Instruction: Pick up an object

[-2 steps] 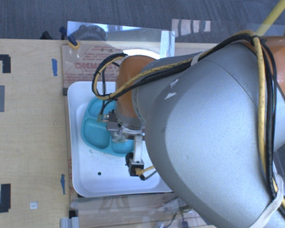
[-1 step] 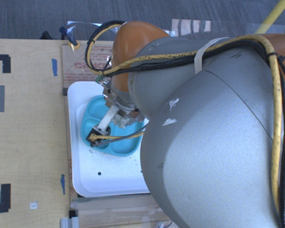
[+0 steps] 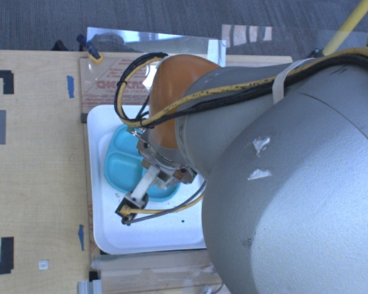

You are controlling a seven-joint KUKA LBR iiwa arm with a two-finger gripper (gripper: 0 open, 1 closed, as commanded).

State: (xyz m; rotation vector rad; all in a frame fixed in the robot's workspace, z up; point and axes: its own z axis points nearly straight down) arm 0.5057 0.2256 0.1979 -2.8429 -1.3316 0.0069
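We centre the pincer (image 3: 161, 171) over the blue dish (image 3: 119, 164) in the white bin (image 3: 104, 225) before lifting; its state we cannot tell.

My grey arm (image 3: 294, 164), wearing its orange band (image 3: 175, 90), is hanging over a plain sky-blue dish (image 3: 124, 164) in the white bin (image 3: 159, 228).

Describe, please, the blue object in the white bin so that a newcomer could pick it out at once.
Find the white bin under the grey arm. In its left half, beside the arm's orange band, lies a light blue piece with rounded lobes. It is the only coloured thing on the bin's white floor.
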